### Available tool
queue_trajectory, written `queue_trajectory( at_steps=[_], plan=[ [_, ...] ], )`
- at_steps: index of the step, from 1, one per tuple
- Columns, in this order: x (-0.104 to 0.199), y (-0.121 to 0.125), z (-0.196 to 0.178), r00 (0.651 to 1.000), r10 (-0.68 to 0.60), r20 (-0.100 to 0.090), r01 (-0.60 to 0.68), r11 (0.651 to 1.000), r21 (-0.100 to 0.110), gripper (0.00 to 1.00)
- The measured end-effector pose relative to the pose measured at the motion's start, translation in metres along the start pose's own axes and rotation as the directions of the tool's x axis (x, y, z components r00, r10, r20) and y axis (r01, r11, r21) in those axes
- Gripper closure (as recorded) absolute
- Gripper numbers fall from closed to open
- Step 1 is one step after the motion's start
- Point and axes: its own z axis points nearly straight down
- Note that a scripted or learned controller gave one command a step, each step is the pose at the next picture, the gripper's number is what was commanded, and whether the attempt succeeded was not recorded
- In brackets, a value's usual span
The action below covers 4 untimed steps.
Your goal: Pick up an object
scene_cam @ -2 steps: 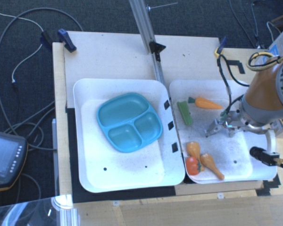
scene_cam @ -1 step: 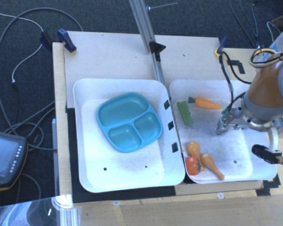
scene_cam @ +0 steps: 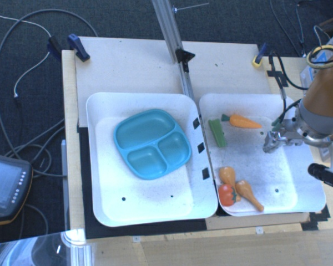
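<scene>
Now | near edge, right bin (scene_cam: pixel 299 204): tomato (scene_cam: pixel 226 194), two drumsticks (scene_cam: pixel 248 195) at gripper's 7 o'clock | gripper (scene_cam: pixel 271 143) low over bare floor, grip unreadable, nothing seen held | carrot (scene_cam: pixel 244 122) at its 11 | step: approach; next: centre, descend.

Robotics lab, clamped bench (scene_cam: pixel 127 65), loose cables (scene_cam: pixel 28 43)

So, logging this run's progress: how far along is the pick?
Nothing looks picked yet. The gripper sits low in the right bin, beside the carrot, with no object seen between its fingers. The grasp and lift remain.
</scene>
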Motion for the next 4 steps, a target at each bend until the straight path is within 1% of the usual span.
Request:
queue_trajectory(
  at_steps=[1, 2, 3, 4],
  plan=[
    [0.0, 0.002, -0.054, 1.0, -0.001, 0.0, 0.001, 1.0, -0.002, 1.0],
    [0.049, 0.02, -0.07, 1.0, -0.007, -0.003, 0.007, 1.0, 0.001, 1.0],
    [0.1, 0.038, -0.063, 1.0, -0.007, -0.003, 0.007, 1.0, 0.003, 1.0],
    [0.16, 0.051, -0.075, 1.0, -0.008, -0.005, 0.008, 1.0, 0.003, 1.0]
  ],
)
